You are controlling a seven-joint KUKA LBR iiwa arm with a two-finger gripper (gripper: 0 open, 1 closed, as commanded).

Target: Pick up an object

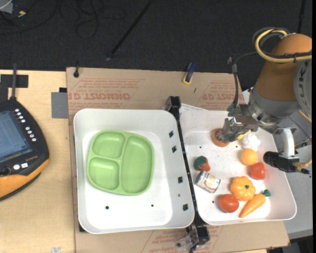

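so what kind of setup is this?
Likely a robot lab pick-and-place bench: two white bins on cardboard, toy food such as a pumpkin and carrot, a teach pendant, and the arm's hand over the right bin.

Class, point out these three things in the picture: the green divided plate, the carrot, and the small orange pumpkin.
green divided plate [121, 162]: camera view, on the ridge between its compartments.
carrot [252, 205]: camera view, middle of its orange body.
small orange pumpkin [242, 188]: camera view, centre of its ribbed top.
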